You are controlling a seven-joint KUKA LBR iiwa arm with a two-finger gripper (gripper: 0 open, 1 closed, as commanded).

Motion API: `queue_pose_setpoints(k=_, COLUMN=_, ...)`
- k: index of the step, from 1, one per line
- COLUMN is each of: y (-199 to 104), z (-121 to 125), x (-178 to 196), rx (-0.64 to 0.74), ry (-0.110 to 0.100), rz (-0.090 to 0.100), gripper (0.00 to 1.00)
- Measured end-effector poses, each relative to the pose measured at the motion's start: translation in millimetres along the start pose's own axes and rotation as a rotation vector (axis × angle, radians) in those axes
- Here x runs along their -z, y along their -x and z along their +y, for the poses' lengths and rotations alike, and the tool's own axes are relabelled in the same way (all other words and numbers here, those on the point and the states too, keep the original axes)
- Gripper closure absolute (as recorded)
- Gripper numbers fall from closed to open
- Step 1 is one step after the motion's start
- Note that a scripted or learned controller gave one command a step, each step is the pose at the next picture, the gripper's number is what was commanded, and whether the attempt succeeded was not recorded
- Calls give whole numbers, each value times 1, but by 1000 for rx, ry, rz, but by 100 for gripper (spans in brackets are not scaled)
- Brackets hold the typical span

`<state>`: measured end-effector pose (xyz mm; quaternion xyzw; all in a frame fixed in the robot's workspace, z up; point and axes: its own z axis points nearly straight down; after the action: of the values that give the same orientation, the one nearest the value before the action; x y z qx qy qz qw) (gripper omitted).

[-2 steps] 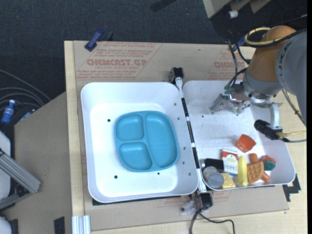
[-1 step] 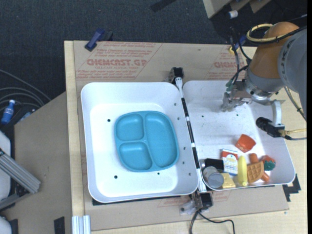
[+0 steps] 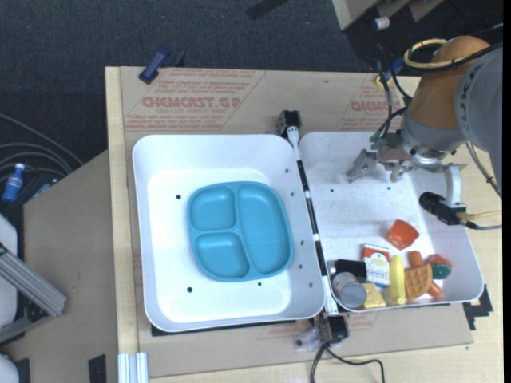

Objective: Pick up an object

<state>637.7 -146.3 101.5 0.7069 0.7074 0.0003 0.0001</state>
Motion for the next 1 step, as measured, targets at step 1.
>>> queue_pose_setpoints(k=1, y=20, z=-79, x=-17, rx=-2, ry=-3, rz=0, gripper=0)
